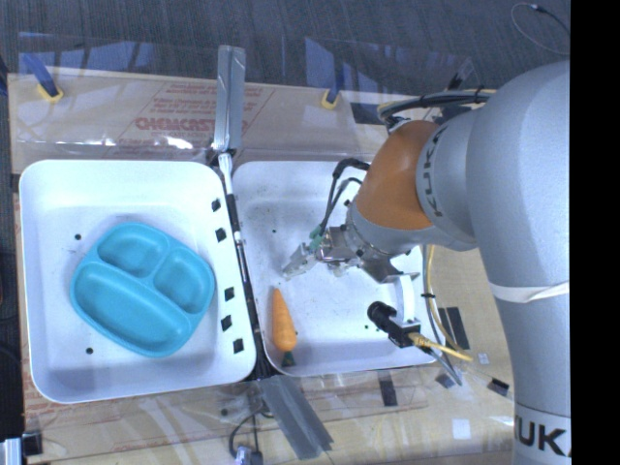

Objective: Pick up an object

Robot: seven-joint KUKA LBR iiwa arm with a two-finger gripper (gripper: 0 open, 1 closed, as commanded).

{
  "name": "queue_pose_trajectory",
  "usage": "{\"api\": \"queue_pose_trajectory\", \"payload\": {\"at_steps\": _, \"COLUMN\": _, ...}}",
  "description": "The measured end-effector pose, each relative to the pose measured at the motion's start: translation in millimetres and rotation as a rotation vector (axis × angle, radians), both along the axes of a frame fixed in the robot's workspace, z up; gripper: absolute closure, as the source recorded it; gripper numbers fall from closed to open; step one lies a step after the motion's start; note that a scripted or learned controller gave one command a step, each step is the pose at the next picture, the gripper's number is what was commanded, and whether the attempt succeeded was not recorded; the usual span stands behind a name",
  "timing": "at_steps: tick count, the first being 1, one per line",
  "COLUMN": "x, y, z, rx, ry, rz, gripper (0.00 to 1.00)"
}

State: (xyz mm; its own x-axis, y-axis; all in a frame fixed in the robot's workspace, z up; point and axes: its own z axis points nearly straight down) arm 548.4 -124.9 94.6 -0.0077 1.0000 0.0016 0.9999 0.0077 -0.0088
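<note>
The carrot (282,323) lies in the right bin (320,356), near its front-left corner. The jaws (298,263) hang above and just behind the carrot, clear of it; I cannot tell their spread. A blue tray (143,288) lies in the left bin (48,260).

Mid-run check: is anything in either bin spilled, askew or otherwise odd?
Nothing stands out. The blue tray lies flat in the left bin; the carrot lies near the right bin's front-left corner, with the gripper apart from it.
</note>
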Motion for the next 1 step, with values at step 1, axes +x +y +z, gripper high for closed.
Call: {"api": "queue_pose_trajectory", "payload": {"at_steps": 1, "x": -46.7, "y": 29.2, "z": -5.1, "rx": -0.001, "ry": -0.003, "rz": -0.003, "gripper": 0.0}}
